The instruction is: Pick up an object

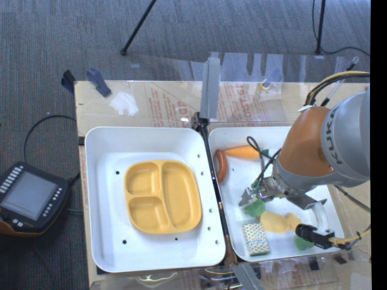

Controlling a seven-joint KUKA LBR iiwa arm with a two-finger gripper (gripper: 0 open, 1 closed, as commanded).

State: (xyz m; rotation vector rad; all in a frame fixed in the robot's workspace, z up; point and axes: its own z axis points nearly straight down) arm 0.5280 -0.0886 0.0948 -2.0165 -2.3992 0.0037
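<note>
Lower right of the frame, our gripper (pixel 251 199) hangs over a green item (pixel 256 209), fingers spread, pinching nothing.

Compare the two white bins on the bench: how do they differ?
The left bin holds a single yellow divided plate; the right bin holds several small items, including a carrot. The gripper works inside the right bin, not the left. Both are shallow, white and rectangular.

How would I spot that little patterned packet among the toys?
Look in the right-hand white bin, under the grey and orange arm. Near its front edge lies the packet, a small flat rectangle beside the pale yellow toy. It alone is boxy and speckled green and white; its neighbours are rounded and plain.
</note>
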